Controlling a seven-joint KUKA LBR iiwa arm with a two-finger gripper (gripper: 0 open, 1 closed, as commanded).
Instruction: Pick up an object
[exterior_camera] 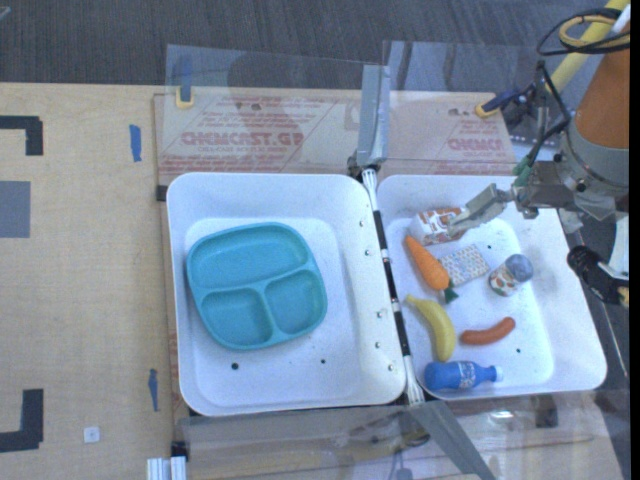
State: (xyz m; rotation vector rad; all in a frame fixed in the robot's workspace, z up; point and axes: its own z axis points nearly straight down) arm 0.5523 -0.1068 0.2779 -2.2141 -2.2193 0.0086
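The right bin (575, 353) holds several items. There is a red and white packet (432, 222), an orange carrot (427, 263), a speckled white pouch (466, 264), a small grey can (510, 275), a yellow banana (436, 327), a red sausage-shaped piece (488, 332) and a blue bottle (458, 375). My gripper (462, 218) reaches in from the right, slanting down to the left. Its tip sits at the right end of the red and white packet, just above the pouch. I cannot tell whether it touches the packet.
The left bin (345, 218) holds a teal divided plate (257, 284). A raised ridge (385, 288) separates the two bins. Clear plastic panels (372, 118) stand behind them. The arm's wrist and cables (590, 138) hang over the right bin's far right corner.
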